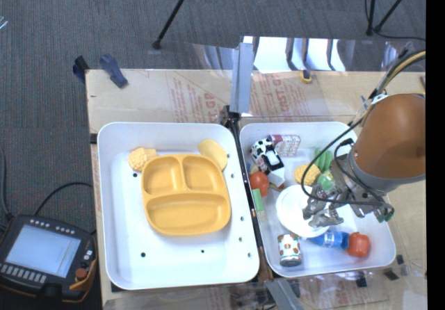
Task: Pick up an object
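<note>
Teach pendant (43, 254) sits lowest in frame, off the bench at bottom left, parked out of the arm's way. Left bin (118, 246) carries a yellow divided tray (186, 194) with two yellowish bits at its upper corners; probably a drop zone, since no loose clutter lies there. Right bin (384, 249) has the pickable stuff: small can (290, 249) near the front wall, blue bottle (329, 240) lying on its side just beside an orange-red piece (359, 245), white round plate (292, 208) mid-bin, black-and-white cow toy (265, 155) toward the back, a red item (259, 181) by the left wall, green and yellow pieces behind the arm. Gripper (324, 215) hangs low over the plate's right edge, just above the bottle, wrist pointing down; likely descending for a grab there. Fingers are a blurred metal tangle, so open or closed: cannot tell, and nothing is seen between them. No object looks lifted yet.
</note>
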Motion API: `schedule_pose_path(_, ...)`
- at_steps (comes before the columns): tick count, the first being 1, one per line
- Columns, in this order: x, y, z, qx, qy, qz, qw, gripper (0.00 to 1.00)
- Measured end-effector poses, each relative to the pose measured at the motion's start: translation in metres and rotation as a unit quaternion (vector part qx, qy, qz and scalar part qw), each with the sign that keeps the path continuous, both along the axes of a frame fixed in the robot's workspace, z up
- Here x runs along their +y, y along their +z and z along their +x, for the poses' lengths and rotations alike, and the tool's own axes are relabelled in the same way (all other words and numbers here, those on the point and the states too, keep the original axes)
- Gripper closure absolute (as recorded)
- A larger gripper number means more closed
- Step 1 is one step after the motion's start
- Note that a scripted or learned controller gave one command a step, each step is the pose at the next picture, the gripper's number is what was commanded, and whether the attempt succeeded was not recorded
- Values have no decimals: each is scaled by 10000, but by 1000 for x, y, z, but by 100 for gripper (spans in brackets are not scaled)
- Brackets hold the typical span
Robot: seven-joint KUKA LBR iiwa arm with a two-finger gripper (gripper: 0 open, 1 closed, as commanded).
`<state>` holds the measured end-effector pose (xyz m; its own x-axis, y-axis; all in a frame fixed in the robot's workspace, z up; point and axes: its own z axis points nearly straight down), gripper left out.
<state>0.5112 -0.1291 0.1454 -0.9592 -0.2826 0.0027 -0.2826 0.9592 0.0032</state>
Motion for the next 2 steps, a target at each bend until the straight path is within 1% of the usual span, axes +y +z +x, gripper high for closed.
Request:
schedule_pose_path(1,-15,-17,22,-106,-1187,-16,9929,100)
schedule_pose_path(2,-14,-20,20,-60,-1189,-10,9929,0)
